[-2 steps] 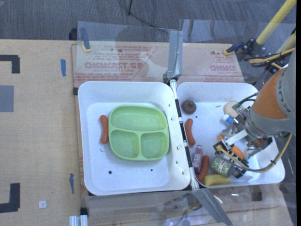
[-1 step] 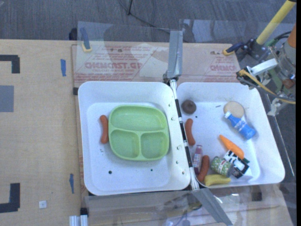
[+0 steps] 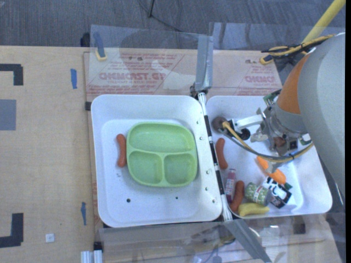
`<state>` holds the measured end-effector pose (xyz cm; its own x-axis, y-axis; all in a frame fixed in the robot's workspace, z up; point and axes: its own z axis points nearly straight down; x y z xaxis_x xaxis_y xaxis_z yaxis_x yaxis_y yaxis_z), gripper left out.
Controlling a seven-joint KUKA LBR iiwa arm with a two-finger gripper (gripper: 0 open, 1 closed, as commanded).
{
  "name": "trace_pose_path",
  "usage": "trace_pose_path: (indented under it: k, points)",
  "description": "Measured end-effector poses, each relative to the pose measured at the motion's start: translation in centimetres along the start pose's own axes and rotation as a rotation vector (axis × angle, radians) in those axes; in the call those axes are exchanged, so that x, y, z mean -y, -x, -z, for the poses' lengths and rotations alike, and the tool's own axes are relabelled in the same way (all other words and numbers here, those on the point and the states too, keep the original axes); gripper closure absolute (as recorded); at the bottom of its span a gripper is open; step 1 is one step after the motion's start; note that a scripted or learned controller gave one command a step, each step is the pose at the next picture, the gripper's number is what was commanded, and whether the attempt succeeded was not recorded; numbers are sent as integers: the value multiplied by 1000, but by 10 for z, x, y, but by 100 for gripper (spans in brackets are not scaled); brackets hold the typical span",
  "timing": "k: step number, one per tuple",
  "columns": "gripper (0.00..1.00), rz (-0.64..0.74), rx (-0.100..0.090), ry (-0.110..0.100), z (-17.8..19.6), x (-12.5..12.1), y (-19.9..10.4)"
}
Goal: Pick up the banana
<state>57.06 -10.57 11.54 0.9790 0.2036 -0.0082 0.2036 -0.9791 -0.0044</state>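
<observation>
The banana [image 3: 253,209] is small and yellow and lies flat at the front edge of the right bin [image 3: 315,193], just in front of a green can [image 3: 255,192]. My gripper [image 3: 281,145] hangs over the middle of the right bin, behind the banana and to its right, well apart from it. Cables and the wrist body hide much of the gripper's tip. An orange carrot [image 3: 272,171] lies just below the gripper.
A black-and-white toy [image 3: 279,193] sits right of the can. Two brown sausages [image 3: 221,153] [image 3: 238,195] and a small pink packet [image 3: 231,178] lie along the right bin's left wall. The left bin [image 3: 109,201] holds a green divided plate [image 3: 162,154] and another sausage [image 3: 121,149].
</observation>
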Motion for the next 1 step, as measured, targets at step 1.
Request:
trace_pose_path:
  k: [1]
  points:
    - [0,299,-10,3,-30,13,32]
